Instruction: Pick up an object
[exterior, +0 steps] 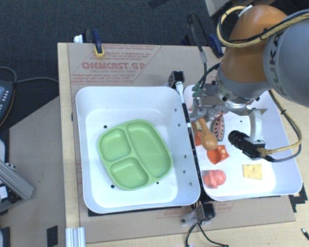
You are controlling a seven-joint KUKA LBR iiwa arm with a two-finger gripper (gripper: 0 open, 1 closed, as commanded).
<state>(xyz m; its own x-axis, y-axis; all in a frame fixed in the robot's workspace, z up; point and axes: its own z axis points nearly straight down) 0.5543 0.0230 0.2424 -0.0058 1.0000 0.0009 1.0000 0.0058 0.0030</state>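
My gripper point(206, 111) hangs over the left part of the right bin point(283, 176), under the grey wrist with its orange band. Directly beneath it lies a tan, club-shaped toy point(208, 135), slanting toward the front right. A dark red slice with seeds point(219, 127) sits just to the toy's right, and an orange piece point(198, 137) to its left. The wrist hides whether the gripper touches any of them. Nearer the front lie a red block point(218, 154), a pink lump point(214, 177) and a yellow cheese wedge point(253, 171).
The left bin point(92, 107) holds a green three-compartment plate point(134, 154). The divider between the bins point(189, 138) runs close to the gripper's left. A black cable plug point(243, 142) dangles from the arm over the right bin's middle.
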